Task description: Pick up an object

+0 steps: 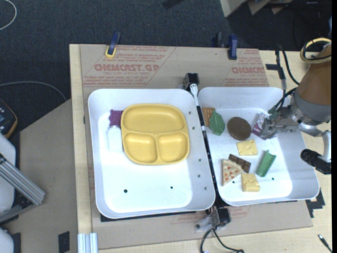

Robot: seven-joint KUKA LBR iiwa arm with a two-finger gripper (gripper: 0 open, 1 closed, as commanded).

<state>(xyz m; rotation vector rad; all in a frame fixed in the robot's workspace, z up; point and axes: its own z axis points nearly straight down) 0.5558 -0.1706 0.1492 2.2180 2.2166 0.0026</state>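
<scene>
The right bin (295, 188) holds several toy foods: a green leafy piece (216, 123), a brown round disc (239, 128), a yellow cheese square (247, 148), a green stick (266, 163), a pizza slice (229, 172), a dark brown bar (240, 163) and a yellow block (250, 182). An orange cracker (208, 113) lies at the bin's left wall. My gripper (266, 126) is low in this bin, just right of the brown disc and above the cheese square. A small purplish bit (258, 123) shows at its tip; whether it is held is unclear.
The left bin (152, 194) carries a yellow divided plate (155, 133), with a purple item (115, 117) and a white item (114, 138) along its left side. The arm's grey wrist (310, 107) hangs over the right bin's right edge. Cables run behind it.
</scene>
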